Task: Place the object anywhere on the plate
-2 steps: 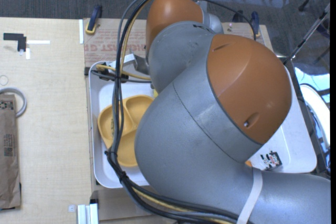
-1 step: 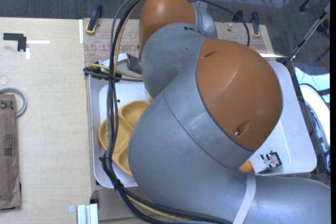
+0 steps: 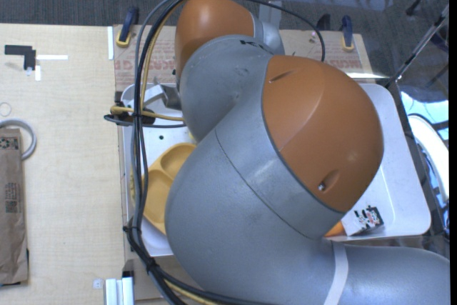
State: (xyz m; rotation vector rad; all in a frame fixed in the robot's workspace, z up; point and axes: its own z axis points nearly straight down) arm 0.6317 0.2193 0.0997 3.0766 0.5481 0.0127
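A yellow plate [image 3: 163,182] with a raised divider lies in the left bin [image 3: 129,153]; I see just its left part, as my arm [image 3: 285,175] covers the rest. The arm's grey body and orange caps hide most of both bins. A small piece of metal near the wrist [image 3: 166,95] pokes out at the bin's far left corner. The object for the plate is hidden from me.
Black cables [image 3: 139,118] loop along the left bin's left wall. A brown paper bag [image 3: 13,203] lies on the wooden bench at far left. The right bin [image 3: 407,175] peeks out right of the arm. Blue clamps [image 3: 128,21] hold the back board.
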